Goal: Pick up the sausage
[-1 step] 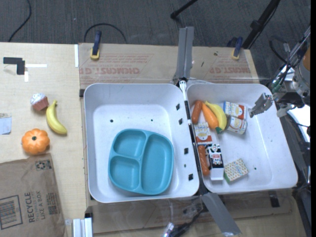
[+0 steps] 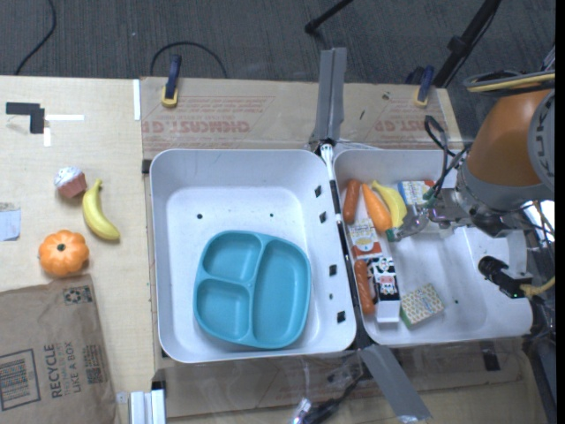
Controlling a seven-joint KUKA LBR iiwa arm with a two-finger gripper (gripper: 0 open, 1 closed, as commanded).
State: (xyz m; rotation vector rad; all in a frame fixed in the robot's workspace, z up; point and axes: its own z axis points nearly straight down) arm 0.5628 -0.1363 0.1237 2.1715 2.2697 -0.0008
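Pincer [image 2: 408, 229] hangs low over the right bin [image 2: 459, 321], its metal tips close to the far-left cluster of food, but I cannot tell from here whether it is wide or narrow, and nothing is visibly caught in it. The sausage [image 2: 351, 200], as best I can judge, is the reddish-brown link lying along the left wall of that bin at its far end, just left of the pincer and apart from it. A second reddish link [image 2: 365, 290] lies nearer along the same wall, so either could be the one meant.

Right beside the far link sits a carrot [image 2: 376, 207], then a yellow banana [image 2: 392, 203], with a small blue-and-white packet [image 2: 413, 191] behind them. Between the two links rests a little printed carton [image 2: 363, 236]; nearer still come a black-and-white milk carton [image 2: 385, 288] and a speckled sponge-like block [image 2: 422, 304].

The left bin [image 2: 177, 237] holds a teal divided plate [image 2: 254, 288]. Out on the counter [image 2: 71, 148] to the far left lie another banana [image 2: 98, 211], a cupcake [image 2: 70, 182], a small pumpkin [image 2: 64, 253] and a brown paper bag [image 2: 48, 352].

As I read it, the pick is not yet made: the arm [image 2: 508, 144] is at the approach, the link rests on the bin floor, and closing and lifting remain. The crowding carrot looks likely to get in the way.
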